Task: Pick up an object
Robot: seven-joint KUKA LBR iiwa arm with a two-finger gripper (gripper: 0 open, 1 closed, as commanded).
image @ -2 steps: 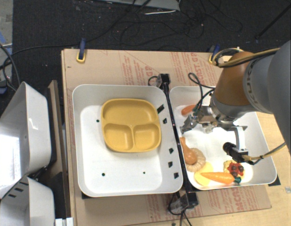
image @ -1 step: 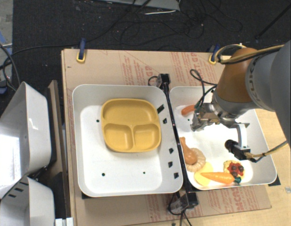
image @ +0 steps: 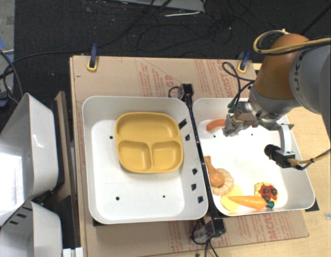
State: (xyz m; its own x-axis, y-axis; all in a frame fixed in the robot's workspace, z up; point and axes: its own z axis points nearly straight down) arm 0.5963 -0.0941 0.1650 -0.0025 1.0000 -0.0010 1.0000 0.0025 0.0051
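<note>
Camera view: hand (image: 233, 125) hovering over right bin (image: 299, 181), beside orange sausage-like toy (image: 215, 125) at far left corner; grip state unclear. Toy looking light, smooth, slippery; gripping across middle seeming best.

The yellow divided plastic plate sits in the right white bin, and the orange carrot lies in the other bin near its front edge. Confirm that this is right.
Not right in one respect: the camera view shows the yellow divided plastic plate in the left white bin, not the right one. The rest stands: the orange carrot lies in the other bin, the right one, near its front edge.
</note>
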